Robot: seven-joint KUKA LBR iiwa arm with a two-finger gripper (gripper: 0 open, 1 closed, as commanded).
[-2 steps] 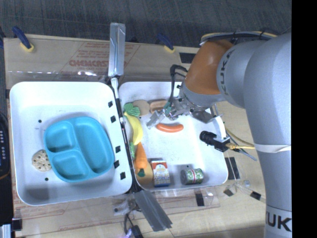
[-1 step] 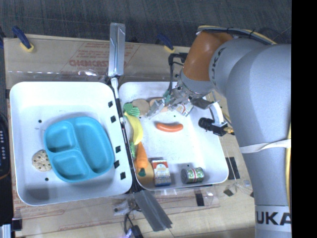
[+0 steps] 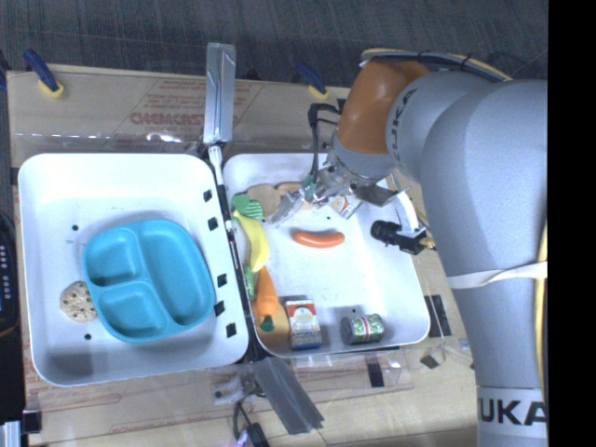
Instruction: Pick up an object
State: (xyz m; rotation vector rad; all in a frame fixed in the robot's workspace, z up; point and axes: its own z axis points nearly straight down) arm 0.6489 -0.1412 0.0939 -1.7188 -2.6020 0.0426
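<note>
So the tabletop [image 3: 140,110] is a light brown board with faint red lettering printed across the far side, and blue clamps [image 3: 42,71] grip its far edge. Two shallow white plastic bins sit right on it, side by side and touching: the left bin [image 3: 47,180] and the right bin [image 3: 410,291]. A grey metal bar [image 3: 219,91] rises at the far end of their seam.

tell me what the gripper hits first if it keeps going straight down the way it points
Probably the bare floor of the right bin, near its back wall. The gripper points down between the sausage and the cookie, though depth is hard to judge from this slant.
</note>
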